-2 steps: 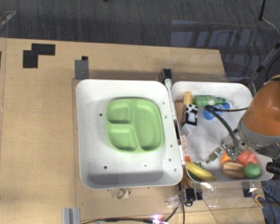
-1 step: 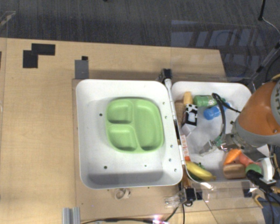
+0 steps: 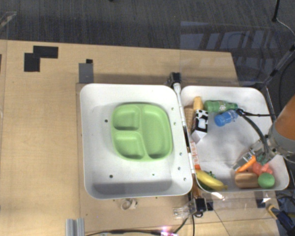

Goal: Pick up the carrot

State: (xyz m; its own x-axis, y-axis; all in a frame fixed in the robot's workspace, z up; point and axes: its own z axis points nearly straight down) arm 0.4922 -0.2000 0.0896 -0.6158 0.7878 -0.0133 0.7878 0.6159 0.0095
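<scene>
Nearest the lens, a yellow banana (image 3: 210,180) lies along the front wall of the right bin (image 3: 221,151), and beside it a brown sausage-shaped piece (image 3: 245,179) and a round green piece (image 3: 266,180) crowd the bin's front right corner. Farther back lie a green bottle (image 3: 220,105), a blue object (image 3: 225,118), a black-and-white carton (image 3: 200,121) and a tan roll (image 3: 197,103). On the wooden tabletop (image 3: 39,146) the left bin (image 3: 96,141) holds a green divided plate (image 3: 140,132).

Small and orange, the carrot (image 3: 246,166) lies slanted in that crowded front right corner, touching the brown piece and next to a red piece (image 3: 260,168). The pincer (image 3: 254,156) hangs right at the carrot's upper end, under the arm's orange band (image 3: 291,119); whether it is open, closed or gripping cannot be told. Black cable (image 3: 250,122) loops across the bin behind it.
</scene>
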